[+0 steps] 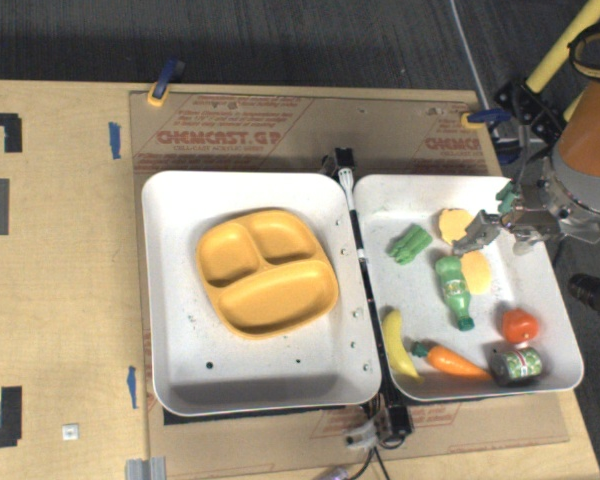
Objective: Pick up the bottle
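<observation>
Standing over the bench, I see the left bin (pixel 170 268) carrying a yellow divided tray (pixel 267 271) that sits roughly at its middle, tilted a little. Everything else I can place against the green bottle (pixel 454 288), which lies on its side in the right bin (pixel 555 298), near that bin's middle, its cap end pointing toward the near edge. To the bottle's left and slightly farther back lies a green ridged piece (pixel 409 244); nearer the front and to the left of the bottle rests a banana (pixel 397 345), with a carrot (pixel 446 359) just beside the banana's lower end. Behind the bottle sits a round yellow chip (pixel 454 224), and touching the bottle's right side is a pale yellow piece (pixel 476 271). To the right of the bottle and toward the front are a red tomato (pixel 520 325) and, beyond it, a dark can (pixel 516 364) lying on its side. The gripper (pixel 490 226) hangs above and to the right of the bottle, behind the pale yellow piece, apart from the bottle and with nothing between its fingers; whether they stand wide or narrow I cannot tell from this angle.
</observation>
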You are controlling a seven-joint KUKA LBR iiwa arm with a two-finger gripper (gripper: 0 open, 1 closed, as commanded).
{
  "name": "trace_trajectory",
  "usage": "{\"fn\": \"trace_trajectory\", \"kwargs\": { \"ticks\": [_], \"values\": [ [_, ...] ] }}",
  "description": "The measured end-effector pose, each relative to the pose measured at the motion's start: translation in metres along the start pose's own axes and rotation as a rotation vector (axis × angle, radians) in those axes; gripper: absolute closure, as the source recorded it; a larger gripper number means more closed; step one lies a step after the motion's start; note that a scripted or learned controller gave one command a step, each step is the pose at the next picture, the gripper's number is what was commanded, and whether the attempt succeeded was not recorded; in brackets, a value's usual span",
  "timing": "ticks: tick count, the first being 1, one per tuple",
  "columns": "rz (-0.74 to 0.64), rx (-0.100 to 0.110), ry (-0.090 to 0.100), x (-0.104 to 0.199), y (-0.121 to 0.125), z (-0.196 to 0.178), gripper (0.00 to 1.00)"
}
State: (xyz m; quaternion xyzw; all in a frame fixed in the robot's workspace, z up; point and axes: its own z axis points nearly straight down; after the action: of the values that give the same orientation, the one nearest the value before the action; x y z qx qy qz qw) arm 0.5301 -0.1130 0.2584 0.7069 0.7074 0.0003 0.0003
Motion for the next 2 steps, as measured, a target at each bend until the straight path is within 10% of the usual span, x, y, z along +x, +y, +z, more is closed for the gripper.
{"fn": "trace_trajectory", "kwargs": {
  "ticks": [1, 2],
  "values": [
    [-0.037, 0.002, 0.001, 0.001, 0.028, 0.116, 0.0],
    [-0.037, -0.001, 0.0, 0.001, 0.029, 0.106, 1.0]
  ]
}}
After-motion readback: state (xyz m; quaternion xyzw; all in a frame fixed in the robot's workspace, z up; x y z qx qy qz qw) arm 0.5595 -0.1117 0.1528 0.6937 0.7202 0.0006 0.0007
